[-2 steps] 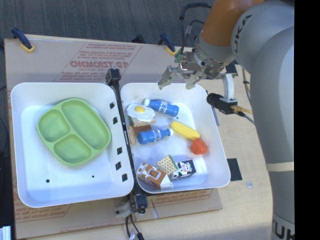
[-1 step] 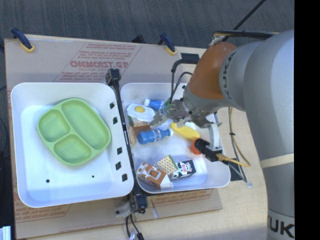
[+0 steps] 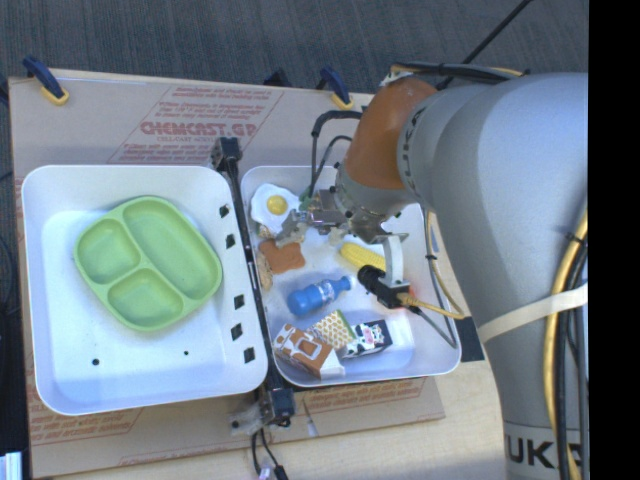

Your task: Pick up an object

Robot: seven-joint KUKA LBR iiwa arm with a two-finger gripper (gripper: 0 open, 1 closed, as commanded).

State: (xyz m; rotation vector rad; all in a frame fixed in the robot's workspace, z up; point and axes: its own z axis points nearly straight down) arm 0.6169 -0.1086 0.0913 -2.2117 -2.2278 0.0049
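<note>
My gripper [image 3: 304, 220] reaches down into the right bin [image 3: 436, 358] at its far end, under the orange wrist band. It hangs between a fried egg [image 3: 272, 206] on its left and a yellow corn cob [image 3: 359, 256] on its right. A brown toast slice [image 3: 283, 257] lies just in front of it. Nearer the front of the bin lie a blue bottle [image 3: 318, 294], a black-and-white milk carton [image 3: 372, 336], a brown-and-white carton [image 3: 304, 351] and a patterned wedge [image 3: 330, 325]. The wrist hides the gripper's tip.
The left bin [image 3: 40, 298] holds a green divided plate [image 3: 148, 262]. A black divider with clips [image 3: 243, 268] runs between the bins. Cables [image 3: 430, 308] trail from the wrist over the right bin's right side. Blue clamps [image 3: 46, 78] sit at the bench's back edge.
</note>
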